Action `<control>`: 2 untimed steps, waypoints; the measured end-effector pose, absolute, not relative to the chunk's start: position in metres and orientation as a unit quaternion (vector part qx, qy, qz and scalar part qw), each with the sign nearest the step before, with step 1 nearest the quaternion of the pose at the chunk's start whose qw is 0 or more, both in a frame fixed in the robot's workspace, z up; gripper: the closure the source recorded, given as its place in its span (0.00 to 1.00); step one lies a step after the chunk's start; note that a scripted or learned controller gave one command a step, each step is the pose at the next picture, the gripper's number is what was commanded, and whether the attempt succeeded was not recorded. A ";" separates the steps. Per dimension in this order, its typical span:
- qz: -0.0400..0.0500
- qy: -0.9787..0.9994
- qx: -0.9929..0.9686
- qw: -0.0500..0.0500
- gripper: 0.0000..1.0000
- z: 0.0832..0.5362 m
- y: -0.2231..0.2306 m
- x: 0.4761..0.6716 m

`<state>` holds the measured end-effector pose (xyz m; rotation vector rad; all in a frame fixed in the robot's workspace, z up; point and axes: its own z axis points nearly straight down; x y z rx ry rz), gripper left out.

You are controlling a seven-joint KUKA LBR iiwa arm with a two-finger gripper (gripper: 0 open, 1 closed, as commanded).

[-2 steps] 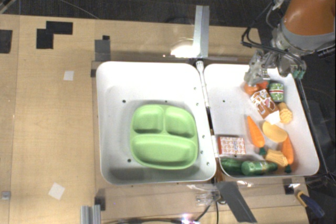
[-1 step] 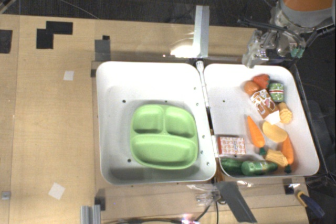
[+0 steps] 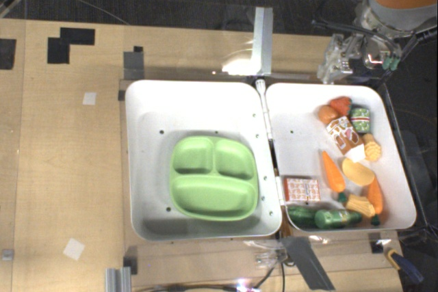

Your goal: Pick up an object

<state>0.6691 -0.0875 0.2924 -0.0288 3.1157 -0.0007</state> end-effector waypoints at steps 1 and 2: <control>0.000 1.000 -0.011 0.019 1.00 0.306 -0.087 0.671; 0.000 1.000 -0.022 0.002 1.00 0.240 -0.117 0.652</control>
